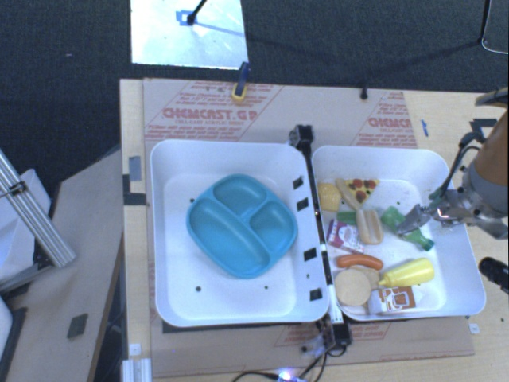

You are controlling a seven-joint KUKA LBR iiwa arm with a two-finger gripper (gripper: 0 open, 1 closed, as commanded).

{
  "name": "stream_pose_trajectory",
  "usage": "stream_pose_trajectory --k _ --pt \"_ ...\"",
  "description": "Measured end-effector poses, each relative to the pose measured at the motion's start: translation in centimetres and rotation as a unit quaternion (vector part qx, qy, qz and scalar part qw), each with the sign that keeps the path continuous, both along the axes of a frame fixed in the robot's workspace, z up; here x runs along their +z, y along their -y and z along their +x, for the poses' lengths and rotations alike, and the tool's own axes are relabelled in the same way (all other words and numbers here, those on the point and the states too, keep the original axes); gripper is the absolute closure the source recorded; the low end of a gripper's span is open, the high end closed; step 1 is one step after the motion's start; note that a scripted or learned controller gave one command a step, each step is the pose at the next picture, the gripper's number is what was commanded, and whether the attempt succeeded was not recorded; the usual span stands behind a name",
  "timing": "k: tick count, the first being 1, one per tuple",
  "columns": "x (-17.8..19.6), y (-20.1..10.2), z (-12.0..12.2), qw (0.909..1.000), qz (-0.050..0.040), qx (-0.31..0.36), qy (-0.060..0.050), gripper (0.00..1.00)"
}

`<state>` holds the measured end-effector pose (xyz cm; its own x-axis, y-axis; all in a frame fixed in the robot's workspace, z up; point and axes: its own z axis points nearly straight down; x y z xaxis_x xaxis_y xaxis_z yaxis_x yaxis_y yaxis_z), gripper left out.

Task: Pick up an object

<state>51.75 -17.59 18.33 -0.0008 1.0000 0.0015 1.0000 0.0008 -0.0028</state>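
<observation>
The right bin (461,289) holds several toy foods: a pizza slice (359,189), a hot dog bun (368,225), a red sausage (359,261), a yellow mustard bottle (408,274), a round tan bun (355,286), a yellow piece (328,196), a red-white packet (343,234), an orange-white packet (395,300), and green pieces (394,216). My gripper (417,220) reaches in from the right, low over the green pieces at the bin's right middle. I see nothing held between its fingers.
The left bin (171,173) holds a blue divided plate (241,224). A black divider (312,221) runs between the bins. The arm's body (487,185) hangs over the right bin's right edge. A yellow-blue object (239,86) lies on the board behind the bins.
</observation>
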Motion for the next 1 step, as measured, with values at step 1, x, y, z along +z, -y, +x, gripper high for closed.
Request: stream_pose_trajectory --k 1 --pt "-4.59 0.61 -0.55 1.0 0.0 0.0 0.0 0.0"
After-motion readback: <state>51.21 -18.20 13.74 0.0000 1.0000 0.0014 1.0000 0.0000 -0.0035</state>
